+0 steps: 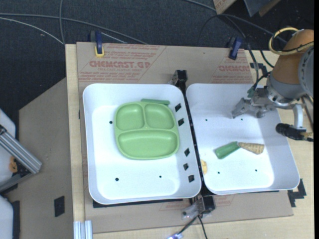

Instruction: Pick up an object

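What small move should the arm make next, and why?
Probably move the claw toward the view's bottom and lower it over the green object in the right bin. The claw sits near the bin's far side, apart from that object, with nothing between its fingers.

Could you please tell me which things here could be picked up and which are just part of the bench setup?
Candidates for the pick:
- green divided plate, left bin
- green-handled tool with tan end, right bin
- pincer, above the right bin

Bench setup:
- left bin
- right bin
- blue clamps
- cables
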`<action>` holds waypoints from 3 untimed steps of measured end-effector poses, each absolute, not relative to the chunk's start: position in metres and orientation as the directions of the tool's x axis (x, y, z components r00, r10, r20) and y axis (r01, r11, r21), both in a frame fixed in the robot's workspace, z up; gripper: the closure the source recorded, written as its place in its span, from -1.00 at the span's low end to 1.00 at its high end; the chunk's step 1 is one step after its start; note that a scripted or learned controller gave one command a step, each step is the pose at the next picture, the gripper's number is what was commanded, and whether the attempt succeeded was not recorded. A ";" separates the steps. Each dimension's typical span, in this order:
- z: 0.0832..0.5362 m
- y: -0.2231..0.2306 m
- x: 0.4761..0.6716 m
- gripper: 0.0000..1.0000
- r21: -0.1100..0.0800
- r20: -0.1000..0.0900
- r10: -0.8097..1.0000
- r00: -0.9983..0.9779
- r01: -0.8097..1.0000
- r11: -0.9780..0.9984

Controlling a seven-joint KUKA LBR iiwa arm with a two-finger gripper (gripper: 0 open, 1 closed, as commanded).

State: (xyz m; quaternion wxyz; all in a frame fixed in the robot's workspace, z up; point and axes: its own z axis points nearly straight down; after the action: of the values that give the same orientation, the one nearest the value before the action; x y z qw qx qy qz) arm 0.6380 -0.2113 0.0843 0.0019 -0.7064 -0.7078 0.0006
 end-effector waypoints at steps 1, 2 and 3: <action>0.098 -0.211 0.640 1.00 0.001 0.001 1.000 -0.002 1.000 0.002; 0.159 -0.215 0.650 1.00 0.008 -0.003 1.000 -0.001 1.000 0.001; 0.212 -0.216 0.652 1.00 0.008 -0.003 1.000 -0.002 1.000 0.002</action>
State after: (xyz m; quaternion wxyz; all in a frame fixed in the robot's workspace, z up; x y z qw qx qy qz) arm 0.6516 -0.2158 0.2124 -0.0039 -0.7066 -0.7076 -0.0019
